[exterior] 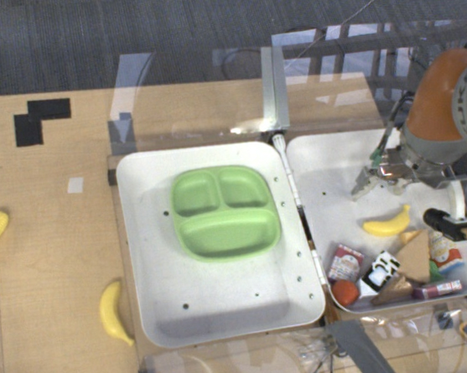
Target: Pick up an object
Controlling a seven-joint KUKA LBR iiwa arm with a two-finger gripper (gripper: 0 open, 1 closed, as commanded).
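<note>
I count two white bins: the left bin [138, 235] holds one green divided plate [223, 211], and the right bin [332, 161] has the clutter. My gripper [381, 173] hangs above the middle of the right bin, fingers spread apart with nothing between them. One yellow banana [388, 224] lies just near of it, apart from the fingers. Along the near edge sit a red packet [345, 262], a black-and-white cube [383, 269] and a marker [436, 289]. Two more bananas [113, 313] lie on the bench at far left
</note>
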